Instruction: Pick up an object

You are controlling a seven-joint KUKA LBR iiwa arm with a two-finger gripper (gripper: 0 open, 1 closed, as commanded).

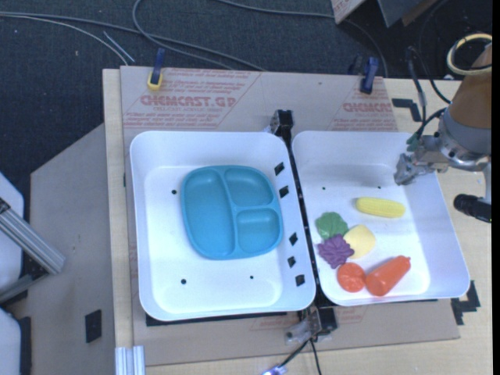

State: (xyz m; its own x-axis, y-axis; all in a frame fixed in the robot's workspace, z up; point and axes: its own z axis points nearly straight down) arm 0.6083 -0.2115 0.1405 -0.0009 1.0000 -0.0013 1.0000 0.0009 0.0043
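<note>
The right bin holds several toy foods: a yellow corn cob, a green leafy piece, a pale yellow piece, a purple grape bunch, a red tomato and an orange-red carrot. My gripper hangs over the bin's far right part, above and to the right of the corn cob, with nothing seen between its fingers.
The left bin holds a blue divided plate. A black divider with clips runs between the bins. Clamps and cables sit at the bench's far edge.
</note>
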